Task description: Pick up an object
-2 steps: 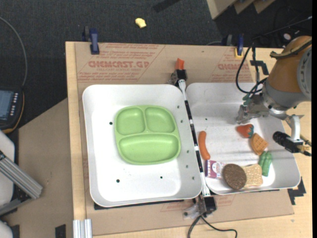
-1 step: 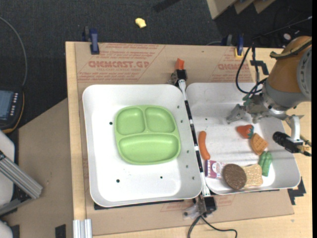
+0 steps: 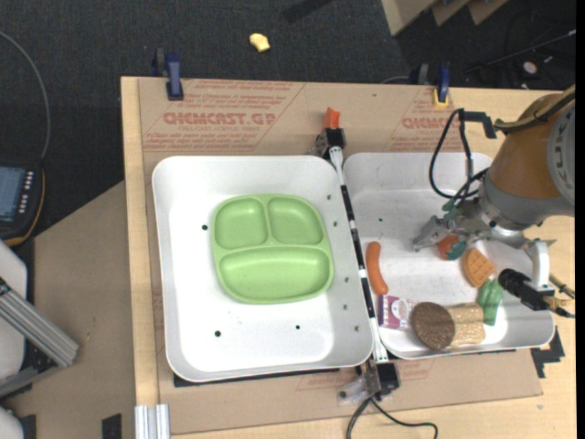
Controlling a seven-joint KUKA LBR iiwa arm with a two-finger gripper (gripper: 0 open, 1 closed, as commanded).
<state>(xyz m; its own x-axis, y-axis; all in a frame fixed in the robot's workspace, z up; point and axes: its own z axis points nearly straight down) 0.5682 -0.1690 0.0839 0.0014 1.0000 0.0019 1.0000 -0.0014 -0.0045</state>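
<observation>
A bench topped with tan cardboard [image 3: 274, 108], printed in red lettering and pinned at its far edge by blue clamps [image 3: 171, 73], stands over a dark carpeted floor where a small yellow scrap [image 3: 260, 41] lies. Two shallow white bins with rounded corners sit side by side on it. The left bin [image 3: 183, 318] carries a smooth, matte green divided plate [image 3: 271, 248], with two small compartments at the far side and one wide one nearer. In the right bin [image 3: 393, 176], a slim orange-red sausage shape [image 3: 375, 268] lies along the left wall; toward the near edge sit a small white and purple packet [image 3: 394, 312], a brown round disc [image 3: 432, 326] against a tan, grainy block [image 3: 466, 324], a green piece [image 3: 490, 302] and an orange crusted lump [image 3: 476, 266]. The gripper [image 3: 444, 236] is lowered at the bin's middle right, beside a small red object [image 3: 449, 248], perhaps touching it; whether its fingers are spread or closed cannot be told.
</observation>
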